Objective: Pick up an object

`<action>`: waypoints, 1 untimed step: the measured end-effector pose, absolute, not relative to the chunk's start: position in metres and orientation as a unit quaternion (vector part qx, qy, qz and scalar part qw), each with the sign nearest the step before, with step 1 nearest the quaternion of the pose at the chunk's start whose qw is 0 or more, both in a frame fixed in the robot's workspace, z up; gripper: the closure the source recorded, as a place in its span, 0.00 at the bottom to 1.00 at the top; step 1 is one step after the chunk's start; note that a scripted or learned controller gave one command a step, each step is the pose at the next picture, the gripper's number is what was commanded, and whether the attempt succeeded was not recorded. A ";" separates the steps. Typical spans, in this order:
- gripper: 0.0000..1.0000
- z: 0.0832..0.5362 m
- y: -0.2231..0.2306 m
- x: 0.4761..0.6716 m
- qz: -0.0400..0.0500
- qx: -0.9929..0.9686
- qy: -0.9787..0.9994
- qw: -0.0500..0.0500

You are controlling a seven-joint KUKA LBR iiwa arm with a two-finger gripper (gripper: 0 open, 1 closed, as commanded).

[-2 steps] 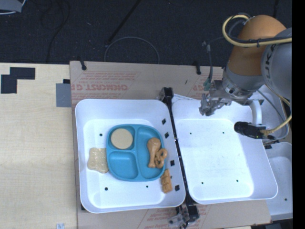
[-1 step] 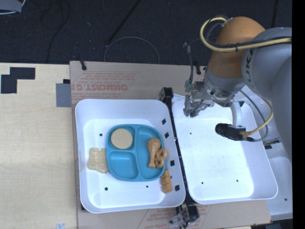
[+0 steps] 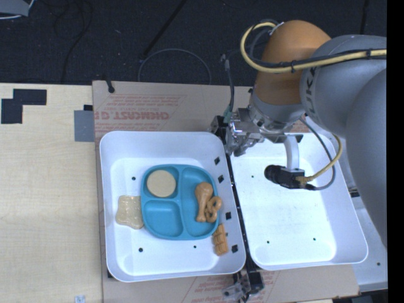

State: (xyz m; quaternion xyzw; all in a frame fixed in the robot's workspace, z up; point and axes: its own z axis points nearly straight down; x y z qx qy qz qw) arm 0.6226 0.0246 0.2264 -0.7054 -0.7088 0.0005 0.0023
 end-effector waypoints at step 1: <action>1.00 0.234 0.084 0.624 0.000 -0.705 -0.709 0.002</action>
